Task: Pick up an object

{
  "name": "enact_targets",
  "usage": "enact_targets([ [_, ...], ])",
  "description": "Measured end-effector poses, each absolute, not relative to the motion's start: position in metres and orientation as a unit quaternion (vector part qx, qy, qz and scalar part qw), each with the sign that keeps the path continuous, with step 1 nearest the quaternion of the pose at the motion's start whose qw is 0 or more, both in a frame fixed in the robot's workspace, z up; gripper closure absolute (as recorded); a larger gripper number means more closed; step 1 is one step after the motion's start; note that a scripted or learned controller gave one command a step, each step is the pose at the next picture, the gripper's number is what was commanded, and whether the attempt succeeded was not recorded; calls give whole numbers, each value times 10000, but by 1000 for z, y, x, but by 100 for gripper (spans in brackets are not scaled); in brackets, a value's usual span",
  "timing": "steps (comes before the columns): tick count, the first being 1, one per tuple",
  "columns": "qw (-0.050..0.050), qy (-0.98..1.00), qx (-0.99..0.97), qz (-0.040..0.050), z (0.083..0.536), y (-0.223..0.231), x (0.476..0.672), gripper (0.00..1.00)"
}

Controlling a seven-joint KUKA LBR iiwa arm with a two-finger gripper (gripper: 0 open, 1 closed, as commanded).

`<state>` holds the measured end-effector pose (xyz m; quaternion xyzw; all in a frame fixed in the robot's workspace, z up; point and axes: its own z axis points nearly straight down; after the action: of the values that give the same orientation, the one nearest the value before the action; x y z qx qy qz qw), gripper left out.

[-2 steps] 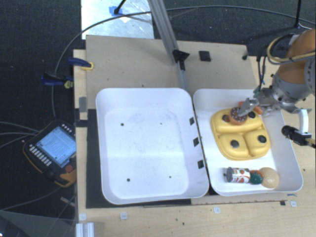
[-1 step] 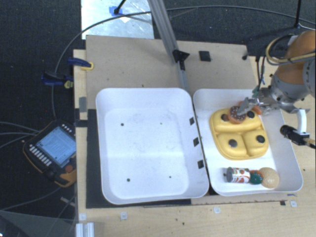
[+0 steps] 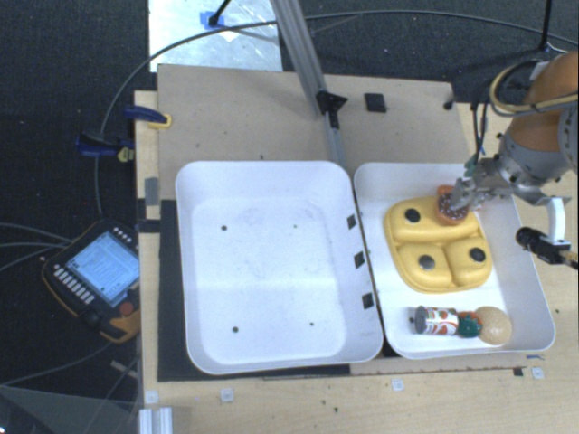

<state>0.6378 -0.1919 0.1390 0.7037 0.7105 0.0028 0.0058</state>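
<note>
In the right bin (image 3: 534, 283), a small reddish-brown round object (image 3: 448, 210) sits on the top edge of a yellow block with dark dots (image 3: 438, 244). The gripper (image 3: 460, 197) is right at it; can't tell its grip state. Near the bin's front wall lie a small red-white can (image 3: 434, 321), something green (image 3: 468, 327), and a beige ball (image 3: 493, 325). The left bin (image 3: 262, 260) sits beside it.

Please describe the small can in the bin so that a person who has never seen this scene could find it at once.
Look at the right bin of the two white bins, then at its near edge, below the big yellow block. The small can lies there on its side, red and white with a dark end. To its right are a green piece and a beige ball; it alone is a cylinder.
</note>
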Motion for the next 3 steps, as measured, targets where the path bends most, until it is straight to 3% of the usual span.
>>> enact_targets([
  [1,33,7095,7047,18,201,-194,633,100],
  [3,17,7095,7047,12,241,-194,635,100],
])
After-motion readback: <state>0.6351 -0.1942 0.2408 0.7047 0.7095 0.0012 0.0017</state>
